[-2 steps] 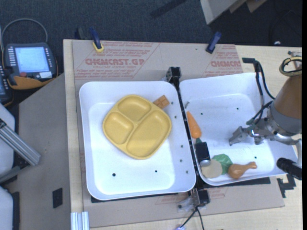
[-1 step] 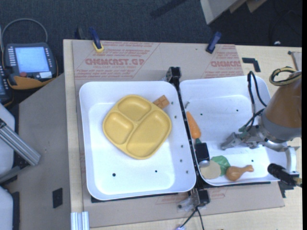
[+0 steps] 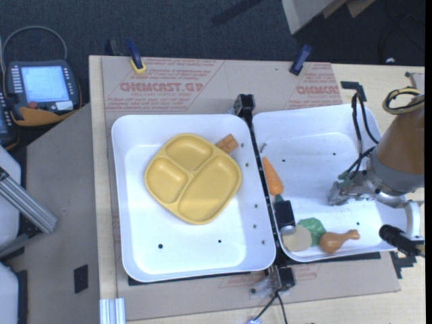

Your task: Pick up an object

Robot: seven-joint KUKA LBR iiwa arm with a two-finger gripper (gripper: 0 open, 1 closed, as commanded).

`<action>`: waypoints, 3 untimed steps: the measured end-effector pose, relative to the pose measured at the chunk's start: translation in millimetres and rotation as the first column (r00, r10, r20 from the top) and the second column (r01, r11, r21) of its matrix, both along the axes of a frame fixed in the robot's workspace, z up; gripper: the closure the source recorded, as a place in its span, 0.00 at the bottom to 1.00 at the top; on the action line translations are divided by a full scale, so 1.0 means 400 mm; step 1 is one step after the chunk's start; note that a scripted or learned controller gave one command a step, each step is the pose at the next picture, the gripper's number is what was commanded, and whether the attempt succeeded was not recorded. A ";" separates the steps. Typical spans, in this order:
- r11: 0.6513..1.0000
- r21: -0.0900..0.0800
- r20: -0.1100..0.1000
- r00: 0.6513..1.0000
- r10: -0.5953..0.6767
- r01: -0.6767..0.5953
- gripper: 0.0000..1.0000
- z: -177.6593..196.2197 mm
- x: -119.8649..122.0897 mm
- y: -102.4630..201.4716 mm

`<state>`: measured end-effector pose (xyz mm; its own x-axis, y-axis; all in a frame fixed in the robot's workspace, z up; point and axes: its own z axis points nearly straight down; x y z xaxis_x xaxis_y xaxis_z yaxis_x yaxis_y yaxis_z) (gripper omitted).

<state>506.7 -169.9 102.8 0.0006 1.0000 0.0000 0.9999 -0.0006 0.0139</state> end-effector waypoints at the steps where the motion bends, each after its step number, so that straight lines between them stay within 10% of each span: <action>1: 1.000 -0.003 -0.008 1.000 0.002 -0.002 1.00 0.158 -0.007 -0.003; 3: 1.000 -0.002 -0.012 1.000 0.002 -0.002 1.00 0.371 -0.001 -0.004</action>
